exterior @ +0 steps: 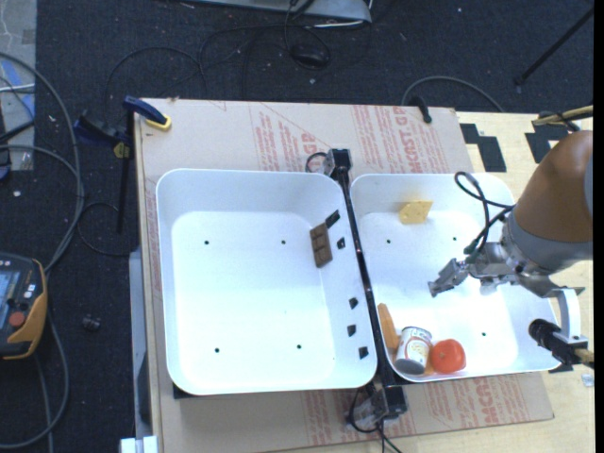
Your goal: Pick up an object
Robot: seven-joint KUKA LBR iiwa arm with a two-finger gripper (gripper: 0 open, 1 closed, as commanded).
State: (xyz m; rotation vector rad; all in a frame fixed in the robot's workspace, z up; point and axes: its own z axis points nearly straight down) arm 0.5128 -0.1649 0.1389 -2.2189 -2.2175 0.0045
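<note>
Objects: tomato [449, 355], can [412, 348] and carrot [387, 323] clustered at the right bin's [491, 371] near corner; yellow piece [415, 212] alone at its far side.
Hand: hand [445, 281] hovers mid-bin, fingers look parted, nothing between them.
Advice: choose the isolated yellow piece; centre above before descending.
Desk: brown block [322, 246] in left bin [189, 192].

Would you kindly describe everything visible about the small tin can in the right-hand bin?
The small cylindrical tin can lies tilted on its side at the near edge of the right white bin. Its pale round end faces up and left, and its label looks white with orange marks. It sits between the orange carrot-like stick on its left, which it seems to touch, and the round red tomato-like ball on its right. The gripper is apart from it.
</note>
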